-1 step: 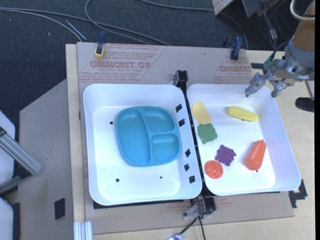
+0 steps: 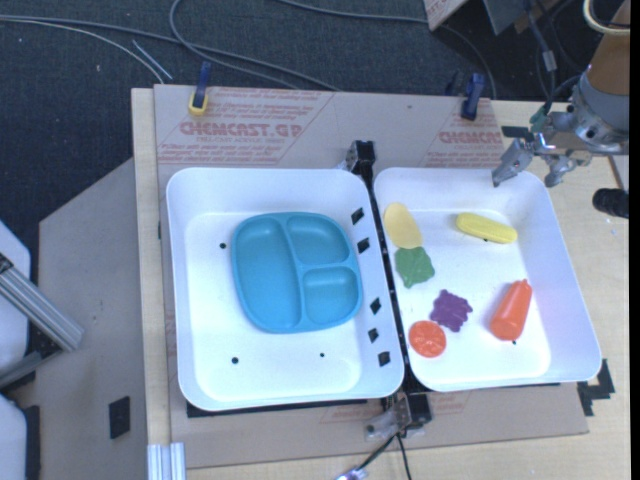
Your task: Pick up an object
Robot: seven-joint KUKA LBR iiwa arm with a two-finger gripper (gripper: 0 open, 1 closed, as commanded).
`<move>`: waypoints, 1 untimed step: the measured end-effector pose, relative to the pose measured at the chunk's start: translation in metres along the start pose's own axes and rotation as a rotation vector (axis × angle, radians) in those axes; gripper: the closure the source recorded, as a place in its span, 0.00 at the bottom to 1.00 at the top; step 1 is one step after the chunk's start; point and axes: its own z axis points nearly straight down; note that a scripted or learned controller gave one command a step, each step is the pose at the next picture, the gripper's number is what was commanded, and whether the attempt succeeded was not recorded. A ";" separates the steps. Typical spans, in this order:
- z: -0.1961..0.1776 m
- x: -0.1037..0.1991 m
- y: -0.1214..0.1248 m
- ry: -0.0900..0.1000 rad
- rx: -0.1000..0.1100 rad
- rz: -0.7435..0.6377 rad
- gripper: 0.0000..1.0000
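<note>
The right bin point(image 2: 565, 278) holds several toy foods: a pale yellow piece point(image 2: 403, 225), a yellow corn-like piece point(image 2: 486, 228), a green piece point(image 2: 414, 266), a purple grape bunch point(image 2: 452, 309), an orange carrot point(image 2: 511, 309) and a small red-orange round piece point(image 2: 428, 339). My gripper point(image 2: 530, 168) hovers over the right bin's far right corner, above and right of the yellow corn piece. Its two fingers are spread apart with nothing between them.
The left bin point(image 2: 190, 268) holds a blue divided plate point(image 2: 296, 270). A black clip strip point(image 2: 372, 258) runs between the bins. Blue clamps point(image 2: 201, 94) point(image 2: 472, 96) sit at the board's far edge. Cables lie on the dark floor behind.
</note>
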 end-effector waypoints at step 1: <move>0.059 -0.002 -0.009 0.002 0.007 0.001 0.00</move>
